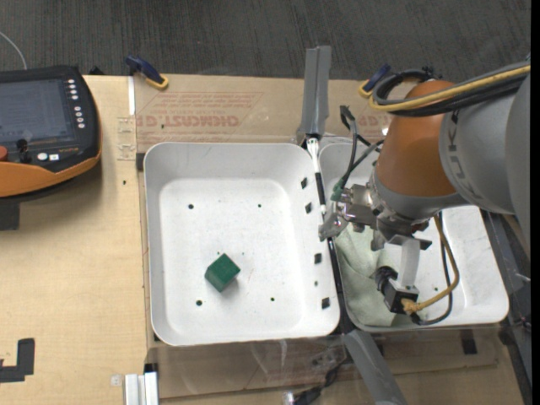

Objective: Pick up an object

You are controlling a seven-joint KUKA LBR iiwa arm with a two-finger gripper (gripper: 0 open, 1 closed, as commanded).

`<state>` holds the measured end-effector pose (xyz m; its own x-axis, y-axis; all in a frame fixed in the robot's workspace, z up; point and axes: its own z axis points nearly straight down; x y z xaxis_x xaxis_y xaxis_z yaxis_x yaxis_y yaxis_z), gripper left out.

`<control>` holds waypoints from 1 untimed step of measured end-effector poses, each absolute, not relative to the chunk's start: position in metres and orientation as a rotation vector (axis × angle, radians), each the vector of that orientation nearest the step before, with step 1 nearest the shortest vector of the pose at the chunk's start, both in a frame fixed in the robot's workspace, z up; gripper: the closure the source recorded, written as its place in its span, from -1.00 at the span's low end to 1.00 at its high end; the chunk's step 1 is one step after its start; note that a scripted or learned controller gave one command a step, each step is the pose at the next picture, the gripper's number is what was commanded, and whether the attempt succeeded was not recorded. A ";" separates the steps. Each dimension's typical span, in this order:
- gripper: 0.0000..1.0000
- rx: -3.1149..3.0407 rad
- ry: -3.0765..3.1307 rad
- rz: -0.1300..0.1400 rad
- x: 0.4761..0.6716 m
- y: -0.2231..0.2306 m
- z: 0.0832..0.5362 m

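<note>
Nearest, at the front edge of the bench (pixel 67 268): short aluminium rail (pixel 139 386), cut off by the frame.

Just behind, left bin (pixel 153 251): shallow, white, small dark holes dotted over its floor. In its near half, left of centre: green cube (pixel 223 272). Sat flat on the bin floor, turned a little askew, apart from every wall and well apart from the robot.

Alongside, right bin (pixel 485 268), set against the left bin at the shared wall. In its near left part: pale cloth (pixel 359 281), crumpled, faintly green, lying against that shared wall. Above the cloth's far edge, close to the same wall: gripper (pixel 342 218). Hung low over the right bin from the grey arm (pixel 498 150) with its orange band (pixel 413 150), reaching in from the right. Could not tell whether clenched or released.

Farther back, at the bench's left: teach pendant (pixel 42 133), grey screen, orange rim. Behind the bins: cardboard sheet (pixel 202 112), red print reading backwards, with a blue clamp (pixel 145 70) at its far left corner. Grey upright bar (pixel 316 91) rising at the far end of the bins' shared wall.

Farthest: dark carpet (pixel 211 15).
</note>
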<state>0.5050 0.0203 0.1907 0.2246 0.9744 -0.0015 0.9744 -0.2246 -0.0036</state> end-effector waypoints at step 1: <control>-1.00 -2.433 -1.987 0.004 0.508 0.012 0.191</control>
<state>0.5084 0.0122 0.1910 0.1999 0.9798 -0.0014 0.9798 -0.1999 -0.0022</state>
